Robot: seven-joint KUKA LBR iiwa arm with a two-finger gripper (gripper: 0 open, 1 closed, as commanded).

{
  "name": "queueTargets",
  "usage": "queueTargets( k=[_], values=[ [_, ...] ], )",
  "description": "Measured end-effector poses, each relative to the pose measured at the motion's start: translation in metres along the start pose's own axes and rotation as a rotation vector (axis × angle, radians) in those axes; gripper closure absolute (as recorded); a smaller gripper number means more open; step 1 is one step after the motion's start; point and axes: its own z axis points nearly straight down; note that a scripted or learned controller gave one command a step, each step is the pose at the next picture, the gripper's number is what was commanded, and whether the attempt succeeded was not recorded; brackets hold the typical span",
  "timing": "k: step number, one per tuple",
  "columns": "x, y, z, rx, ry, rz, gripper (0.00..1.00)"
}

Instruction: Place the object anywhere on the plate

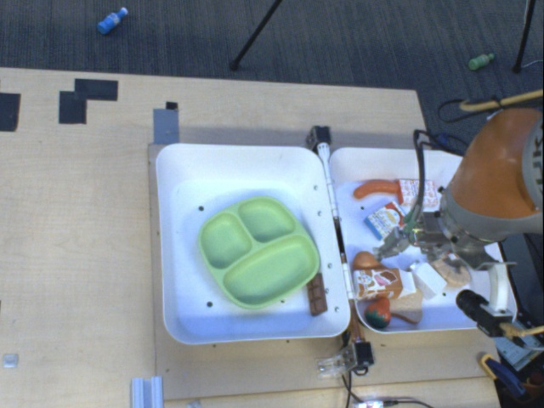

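Over on the left the wooden surface (76, 228) is mostly bare, with a few black squares (85, 99) near its top edge. Next comes the left white bin (183, 185), and sitting in it is the green divided plate (259, 251), three compartments, nothing on it. A small brown bar (316, 296) lies just beside the plate's lower right edge, against the bin wall.

The right bin (442, 317) is where all the clutter is: an orange sausage-looking thing (376, 189) up top, a little blue and white packet (384, 221) below it, a brown printed carton (379, 283), and a red and green piece (377, 312) near the bottom rim.

The end effector (406, 238) hangs low over that pile, next to the packet. Can't really tell if its fingers are spread or pinching anything.
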Motion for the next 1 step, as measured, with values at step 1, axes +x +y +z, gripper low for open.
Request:
queueTargets(
  k=[1],
  values=[
    [0.0, 0.0, 0.0, 0.0, 0.0, 0.0, 0.0]
  ],
)
